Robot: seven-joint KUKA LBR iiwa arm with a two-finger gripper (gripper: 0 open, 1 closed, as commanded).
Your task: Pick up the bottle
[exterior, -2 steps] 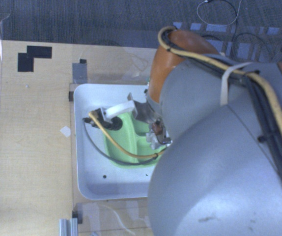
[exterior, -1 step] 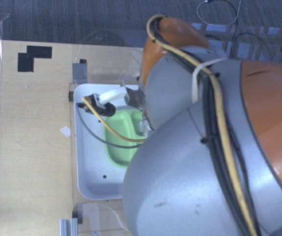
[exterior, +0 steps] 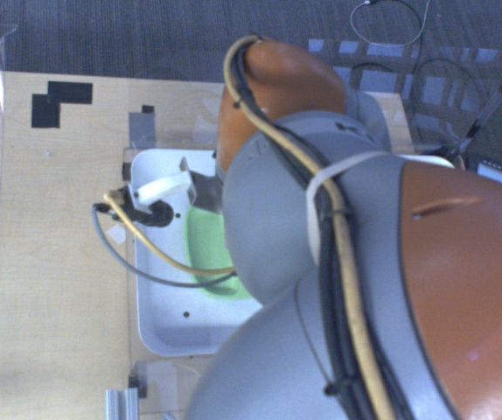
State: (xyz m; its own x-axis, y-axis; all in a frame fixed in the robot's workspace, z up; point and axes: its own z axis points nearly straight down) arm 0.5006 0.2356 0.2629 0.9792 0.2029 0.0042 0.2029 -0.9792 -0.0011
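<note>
Since the arm (exterior: 338,261) covers most of the frame's middle and right, the claw (exterior: 200,192) is seen merely as a dark grey piece at the arm's left edge, over the upper part of the white bin (exterior: 170,326). Whether it is spread or closed cannot be told.

The bottle (exterior: 205,243), pale green, is seen inside the bin just below the claw in the frame. Its right side is hidden under the arm, so its full outline cannot be made out. Whether claw and bottle touch cannot be judged from this slant.

Left of the bottle a strip of white bin floor is seen, running down to the bin's lower left corner, and by it the bottle is kept apart from the left wall. The bin's left wall and lower left rim are seen whole, while its right side is covered by the arm.

A grey bracket (exterior: 142,128) is fixed at the bin's upper left corner. Left of the bin, the tan bench (exterior: 54,278) is seen stretching to the frame's left edge, with black tape marks (exterior: 59,101) at the upper left. Dark carpet (exterior: 146,16) is seen along the top.
</note>
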